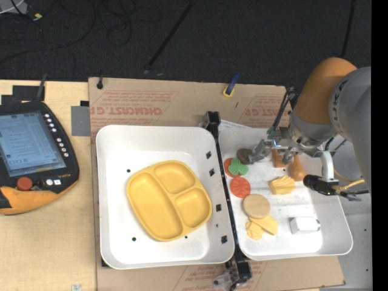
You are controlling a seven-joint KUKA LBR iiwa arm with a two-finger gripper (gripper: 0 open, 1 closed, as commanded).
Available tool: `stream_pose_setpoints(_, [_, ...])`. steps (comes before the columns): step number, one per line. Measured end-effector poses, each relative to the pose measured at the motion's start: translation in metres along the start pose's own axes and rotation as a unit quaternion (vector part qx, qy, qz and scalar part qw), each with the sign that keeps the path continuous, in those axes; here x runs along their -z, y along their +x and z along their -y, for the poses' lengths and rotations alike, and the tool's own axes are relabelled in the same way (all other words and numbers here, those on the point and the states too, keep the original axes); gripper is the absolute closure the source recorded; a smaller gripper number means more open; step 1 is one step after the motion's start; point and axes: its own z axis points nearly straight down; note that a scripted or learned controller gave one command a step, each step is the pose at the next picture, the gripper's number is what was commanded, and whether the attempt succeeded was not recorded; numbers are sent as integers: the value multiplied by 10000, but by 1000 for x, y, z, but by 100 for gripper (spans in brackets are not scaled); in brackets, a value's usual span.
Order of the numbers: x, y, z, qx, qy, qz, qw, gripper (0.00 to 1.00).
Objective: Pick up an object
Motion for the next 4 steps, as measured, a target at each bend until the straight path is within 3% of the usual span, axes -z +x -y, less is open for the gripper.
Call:
stream_pose_setpoints(1, [-19, 1, -3, 13, -52, 34, 10000, 0])
stream_pose_setpoints(2, [-8, 0, -3, 7, -34, 20, 10000, 100])
stream_pose_setpoints(4, [84, -5, -6, -29, -32, 8, 10000, 100])
